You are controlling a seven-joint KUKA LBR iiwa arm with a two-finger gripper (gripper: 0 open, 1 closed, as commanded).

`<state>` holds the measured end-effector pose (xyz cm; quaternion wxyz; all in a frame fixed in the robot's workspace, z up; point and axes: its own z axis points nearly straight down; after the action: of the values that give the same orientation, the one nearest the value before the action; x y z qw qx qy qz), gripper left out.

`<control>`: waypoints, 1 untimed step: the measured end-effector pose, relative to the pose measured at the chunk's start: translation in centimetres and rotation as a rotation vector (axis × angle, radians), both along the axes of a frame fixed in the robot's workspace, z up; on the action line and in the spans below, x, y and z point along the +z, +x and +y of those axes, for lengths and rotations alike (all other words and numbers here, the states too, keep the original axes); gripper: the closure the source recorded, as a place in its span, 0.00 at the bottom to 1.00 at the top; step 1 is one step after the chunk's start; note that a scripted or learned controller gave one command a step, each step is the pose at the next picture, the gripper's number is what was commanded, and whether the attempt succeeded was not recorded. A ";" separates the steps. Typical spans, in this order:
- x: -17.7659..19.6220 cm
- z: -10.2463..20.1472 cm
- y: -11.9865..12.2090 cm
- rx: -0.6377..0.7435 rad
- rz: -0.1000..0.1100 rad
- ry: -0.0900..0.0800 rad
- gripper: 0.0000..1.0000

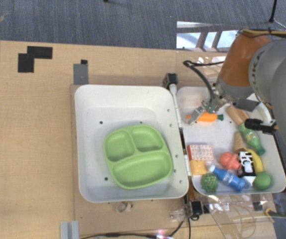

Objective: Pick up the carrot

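Arm: reaching from the right, low over right bin [282,180].
Gripper [206,108]: touching carrot [207,117]; claw state unclear.
Neighbours: green bottle [250,137] nearby.

Two bins sit side by side on the surface [28,148]. The divided plate [138,156] lies in the left bin [90,108]. The right bin [185,96] holds the carrot [206,117] near its far left corner, other toys crowding its near edge.

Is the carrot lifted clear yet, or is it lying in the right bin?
Lying in the bin. The carrot rests flat on the right bin's floor near its far left corner, with the pincer at its top edge.
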<state>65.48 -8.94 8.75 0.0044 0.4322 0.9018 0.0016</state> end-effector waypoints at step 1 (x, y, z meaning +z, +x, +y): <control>0.0 -0.7 -1.9 -0.280 0.001 0.003 0.00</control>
<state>63.61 -9.65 8.75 0.0035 0.5539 0.8326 0.0022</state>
